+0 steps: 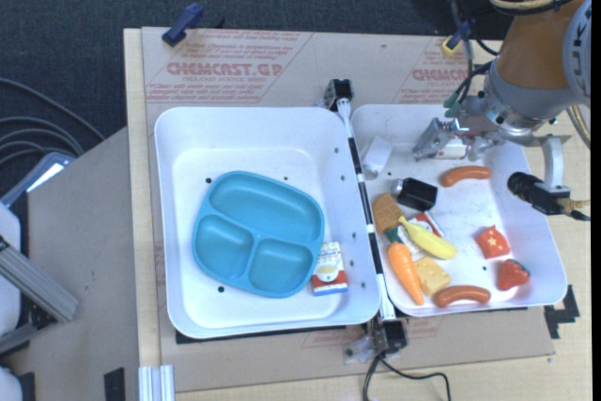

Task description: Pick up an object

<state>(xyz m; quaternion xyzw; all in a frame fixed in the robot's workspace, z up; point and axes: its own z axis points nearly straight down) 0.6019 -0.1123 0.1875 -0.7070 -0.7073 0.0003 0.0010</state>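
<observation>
On your table (235, 61) two white bins sit side by side. The jaws hover low over the right bin (554, 272), near a sausage (465, 174); you cannot tell their state, so nothing looks picked up yet.

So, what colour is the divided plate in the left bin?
Light blue: the plate shows clearly in the camera view.

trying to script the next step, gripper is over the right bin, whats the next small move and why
Probably a short move toward the near side of the right bin, then down onto the sausage. The gripper hangs at the bin's far end with nothing visible between its fingers, and that sausage lies just beside it, apart from the crowded carrot and banana.
</observation>
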